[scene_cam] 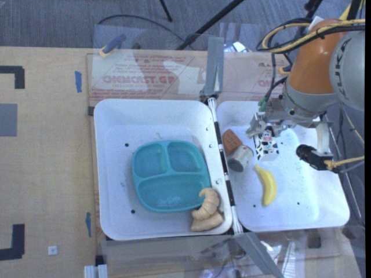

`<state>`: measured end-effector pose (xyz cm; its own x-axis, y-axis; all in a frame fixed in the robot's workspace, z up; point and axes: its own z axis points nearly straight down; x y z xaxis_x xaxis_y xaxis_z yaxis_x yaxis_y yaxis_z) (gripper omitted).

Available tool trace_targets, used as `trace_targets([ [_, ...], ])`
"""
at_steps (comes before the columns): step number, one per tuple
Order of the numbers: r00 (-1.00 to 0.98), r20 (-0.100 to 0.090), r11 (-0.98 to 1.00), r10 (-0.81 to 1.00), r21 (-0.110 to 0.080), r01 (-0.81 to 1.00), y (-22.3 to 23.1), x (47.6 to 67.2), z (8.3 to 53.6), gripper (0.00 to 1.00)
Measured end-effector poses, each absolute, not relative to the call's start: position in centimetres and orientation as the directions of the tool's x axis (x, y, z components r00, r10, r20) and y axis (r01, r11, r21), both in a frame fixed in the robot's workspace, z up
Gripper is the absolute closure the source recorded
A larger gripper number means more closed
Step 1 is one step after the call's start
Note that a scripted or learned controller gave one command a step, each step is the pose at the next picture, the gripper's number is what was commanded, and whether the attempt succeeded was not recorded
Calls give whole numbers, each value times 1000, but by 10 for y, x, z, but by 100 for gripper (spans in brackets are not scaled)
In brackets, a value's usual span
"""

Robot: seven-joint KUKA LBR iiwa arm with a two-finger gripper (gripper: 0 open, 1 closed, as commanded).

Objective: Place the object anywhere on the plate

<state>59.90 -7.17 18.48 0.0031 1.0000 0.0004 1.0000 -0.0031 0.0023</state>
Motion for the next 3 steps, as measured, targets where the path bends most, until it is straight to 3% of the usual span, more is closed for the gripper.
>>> trace_targets([
  [1,-214,1,214,977,-2,977,39,580,185,100],
  [2,-104,0,104,995,0,995,107,550,231,100],
  [3,-104,0,104,995,0,995,107,550,231,0],
])
